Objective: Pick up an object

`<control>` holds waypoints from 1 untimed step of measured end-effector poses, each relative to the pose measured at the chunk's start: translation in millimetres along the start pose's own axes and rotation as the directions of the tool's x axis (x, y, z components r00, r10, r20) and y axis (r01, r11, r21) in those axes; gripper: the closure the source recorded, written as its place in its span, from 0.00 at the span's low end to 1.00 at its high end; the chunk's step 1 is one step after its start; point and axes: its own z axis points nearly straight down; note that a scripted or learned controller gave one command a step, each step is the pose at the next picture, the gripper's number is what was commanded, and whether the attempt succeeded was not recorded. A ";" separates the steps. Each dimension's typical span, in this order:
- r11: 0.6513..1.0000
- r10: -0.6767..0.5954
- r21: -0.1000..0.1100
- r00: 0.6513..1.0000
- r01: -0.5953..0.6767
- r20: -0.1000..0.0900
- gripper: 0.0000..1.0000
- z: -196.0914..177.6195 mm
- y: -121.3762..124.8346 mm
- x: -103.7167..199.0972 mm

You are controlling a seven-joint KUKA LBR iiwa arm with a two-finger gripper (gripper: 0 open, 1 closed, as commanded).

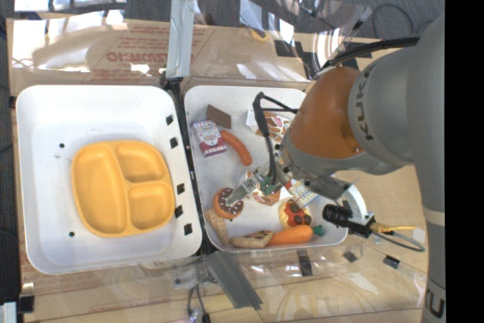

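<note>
Gripper (261, 184) is low in the right bin (198, 106), down among the toy food near the bin's middle; the orange wrist band covers most of it, so I can't tell how it's set or whether it has anything. Camera view: nearest candidate looks like the round donut-like piece (226, 203), just left and slightly toward the near wall from the tip, touching or nearly touching it. No clear long axis on that one. The orange sausage (239, 148) lies up-left of the tip, long axis diagonal, apart from it. The carrot (290, 236) lies along the near wall, long axis roughly parallel to it, with a bread-like slice (253, 240) just beside it. The small red-and-white box (207, 138) sits by the left wall. Clutter is tight around the tip, so neighbours likely get nudged. Left bin (38, 110) holds a yellow divided tray (121, 187), well apart.
</note>
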 end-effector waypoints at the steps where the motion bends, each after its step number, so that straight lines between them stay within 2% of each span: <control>1: 0.946 0.325 -0.010 0.946 -0.325 0.004 0.00 45.6 39.4 -41.6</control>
